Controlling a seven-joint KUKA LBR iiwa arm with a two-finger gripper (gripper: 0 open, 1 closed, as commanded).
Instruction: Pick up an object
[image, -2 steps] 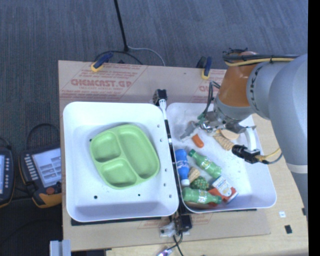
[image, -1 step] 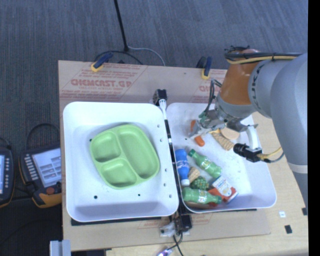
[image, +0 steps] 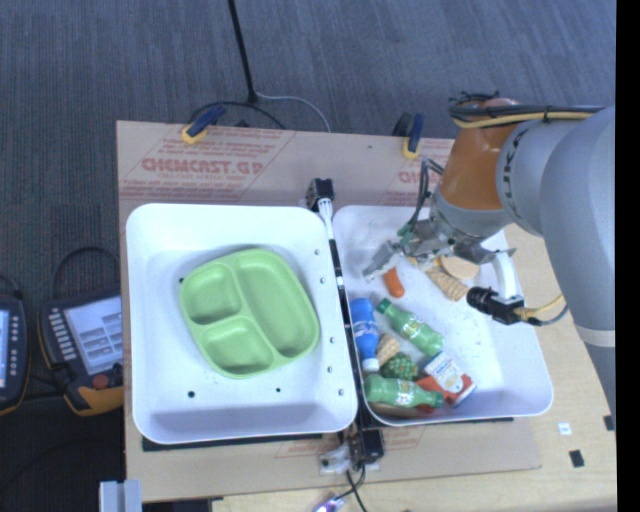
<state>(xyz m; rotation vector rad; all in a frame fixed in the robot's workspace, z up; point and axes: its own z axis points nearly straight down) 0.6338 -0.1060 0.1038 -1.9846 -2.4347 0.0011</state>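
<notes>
- Nearest the camera, at the 6 o'clock end of the right bin (image: 520, 400), lies a crowded heap: a green bottle (image: 398, 392) on its side along the front wall, a red-and-white carton (image: 446, 376) just beside it at 3 o'clock, and a knobbly green piece (image: 400, 366) touching both. A grasp in this heap would likely snag neighbours, so it is a poor first choice.
- Further in, a second green bottle (image: 410, 326) lies slanted, and a blue bottle with a white cap (image: 364, 330) rests against the wall shared with the left bin (image: 150, 400), which holds a green divided plate (image: 250, 311).
- Beyond those, a small orange piece (image: 394, 282) lies by itself on bare bin floor, with tan pieces (image: 452, 276) at its 3 o'clock. It looks short, rounded and smooth, likely to slip unless caught across its narrow width.
- Farthest, the tool (image: 400, 252) hangs just at the orange piece's 12 o'clock, low over the bin. Whether it is spread or pressed together, I cannot tell; nothing is visibly held.
- To do this well, I judge the tool should centre over the orange piece, descend straight, and close squarely while staying clear of the tan pieces.
</notes>
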